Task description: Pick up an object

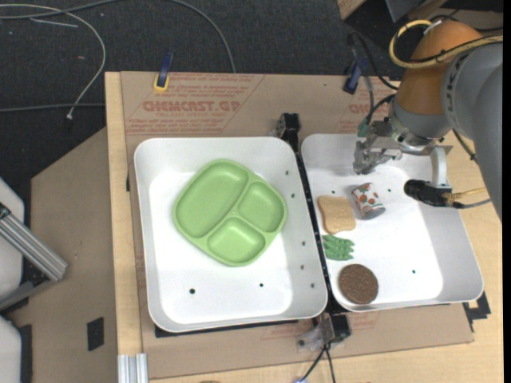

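My gripper (pixel 365 163) hangs over the back left part of the right bin (pixel 431 254), just above and behind a small can with a red and white label (pixel 366 200). Nothing shows between the fingers. A tan slice of bread (pixel 336 213) lies left of the can. Below the bread a green pea pod (pixel 338 248) rests near the bin's left wall. A round brown patty (pixel 358 282) sits at the front left corner of that bin.
The left bin (pixel 160 286) holds a green three-compartment plate (pixel 230 211), set at a slant near its middle. A black divider runs between the two bins. Cardboard lies under both bins, and cables trail across the dark floor behind.
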Motion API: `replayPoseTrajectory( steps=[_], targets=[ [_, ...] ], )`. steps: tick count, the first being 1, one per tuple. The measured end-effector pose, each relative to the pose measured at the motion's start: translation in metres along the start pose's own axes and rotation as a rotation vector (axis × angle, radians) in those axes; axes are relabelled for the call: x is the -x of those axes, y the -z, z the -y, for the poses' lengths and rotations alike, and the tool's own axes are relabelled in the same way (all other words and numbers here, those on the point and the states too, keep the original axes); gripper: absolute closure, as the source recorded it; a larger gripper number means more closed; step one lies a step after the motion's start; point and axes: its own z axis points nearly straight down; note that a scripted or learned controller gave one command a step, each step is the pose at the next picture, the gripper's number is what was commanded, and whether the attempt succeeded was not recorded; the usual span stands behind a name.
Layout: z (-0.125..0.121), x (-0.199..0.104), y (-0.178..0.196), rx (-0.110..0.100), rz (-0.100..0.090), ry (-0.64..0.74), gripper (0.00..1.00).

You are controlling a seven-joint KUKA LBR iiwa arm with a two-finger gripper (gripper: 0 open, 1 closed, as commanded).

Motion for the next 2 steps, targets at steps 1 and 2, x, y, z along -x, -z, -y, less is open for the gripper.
replayPoseTrajectory(
  steps=[1, 2],
  targets=[
    [-0.003, 0.010, 0.053, 0.006, 0.003, -0.001, 1.00],
    [-0.008, 0.005, 0.099, 0.007, 0.003, 0.001, 1.00]
  ],
)
